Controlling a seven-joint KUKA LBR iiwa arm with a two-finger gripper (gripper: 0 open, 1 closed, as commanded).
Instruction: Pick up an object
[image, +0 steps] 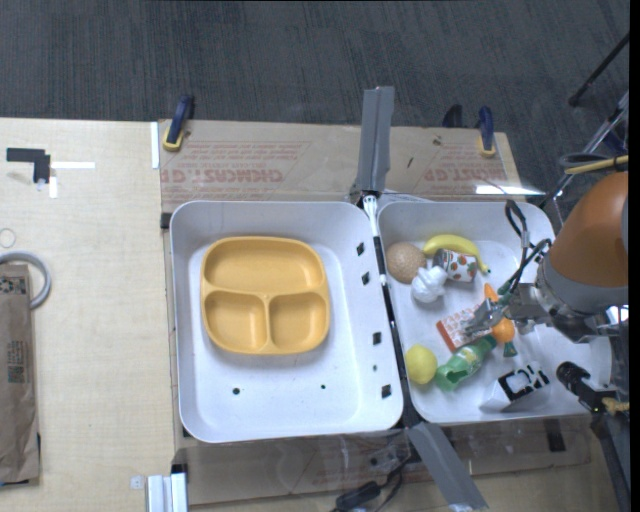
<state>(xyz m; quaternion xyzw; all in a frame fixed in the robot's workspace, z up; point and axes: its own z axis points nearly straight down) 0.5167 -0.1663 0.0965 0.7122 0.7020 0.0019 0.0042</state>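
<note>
From the camera view we judge the reach-in underway: our gripper (497, 318) hangs in the right bin (530, 215), just right of the red packet (458, 326). Whether it grips anything we cannot tell. Next calls for a clean lift. The green bottle (466, 361), crumpled, lies below the packet.

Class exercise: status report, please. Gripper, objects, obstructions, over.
Gripper low in right bin, among orange item, green bottle. Jaws unclear. Lemon, banana untouched.
</note>
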